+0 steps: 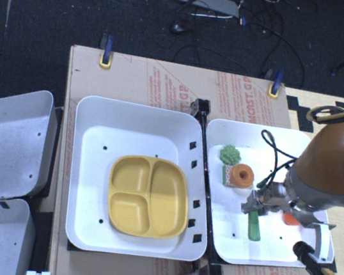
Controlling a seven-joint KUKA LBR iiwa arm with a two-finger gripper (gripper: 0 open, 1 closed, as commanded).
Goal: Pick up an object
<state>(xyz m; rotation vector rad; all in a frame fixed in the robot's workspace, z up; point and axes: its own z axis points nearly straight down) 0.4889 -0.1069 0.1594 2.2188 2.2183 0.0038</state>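
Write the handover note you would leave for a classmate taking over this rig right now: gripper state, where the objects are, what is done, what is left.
Gripper: low in the right bin, at the top end of the green stick; grasp state cannot be read from this view.
Objects in the right bin: green stick lying on the floor, orange ring and green bumpy piece towards the far side, a small orange-red piece partly under the arm.
Left bin: yellow divided plate.
Done: arm brought down to the stick.
Left: secure an object and lift it; nothing is visibly raised yet.
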